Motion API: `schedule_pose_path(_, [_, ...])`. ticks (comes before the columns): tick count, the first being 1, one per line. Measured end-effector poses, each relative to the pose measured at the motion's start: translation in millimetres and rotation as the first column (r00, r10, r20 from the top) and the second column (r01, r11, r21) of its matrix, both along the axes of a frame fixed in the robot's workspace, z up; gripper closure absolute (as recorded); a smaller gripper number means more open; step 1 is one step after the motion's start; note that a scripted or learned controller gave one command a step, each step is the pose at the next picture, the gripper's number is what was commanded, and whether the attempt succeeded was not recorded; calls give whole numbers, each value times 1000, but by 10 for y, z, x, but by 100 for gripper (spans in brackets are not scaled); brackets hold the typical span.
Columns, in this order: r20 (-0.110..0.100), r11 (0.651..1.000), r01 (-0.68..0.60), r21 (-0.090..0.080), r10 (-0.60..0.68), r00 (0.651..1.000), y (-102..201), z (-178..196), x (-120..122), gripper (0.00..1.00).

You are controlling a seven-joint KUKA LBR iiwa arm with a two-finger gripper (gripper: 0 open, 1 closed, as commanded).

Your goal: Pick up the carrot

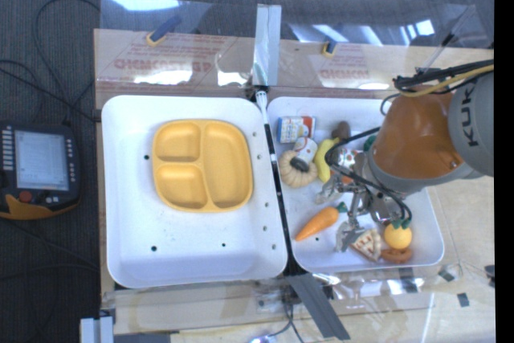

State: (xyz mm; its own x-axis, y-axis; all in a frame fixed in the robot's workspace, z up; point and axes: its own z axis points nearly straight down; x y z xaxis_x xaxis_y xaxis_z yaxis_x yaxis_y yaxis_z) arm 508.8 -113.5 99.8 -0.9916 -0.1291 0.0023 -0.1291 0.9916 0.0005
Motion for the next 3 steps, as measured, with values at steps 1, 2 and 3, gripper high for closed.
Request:
schedule_pose_path(1, [20, 1000, -6, -7, 6, 1000, 167, -76, -93, 0])
schedule_pose_path(2, [17, 982, 191, 1, -191, 982, 205, -82, -98, 0])
schedule_pose_path(3, [25, 982, 189, 0, -189, 982, 210, 29, -71, 100])
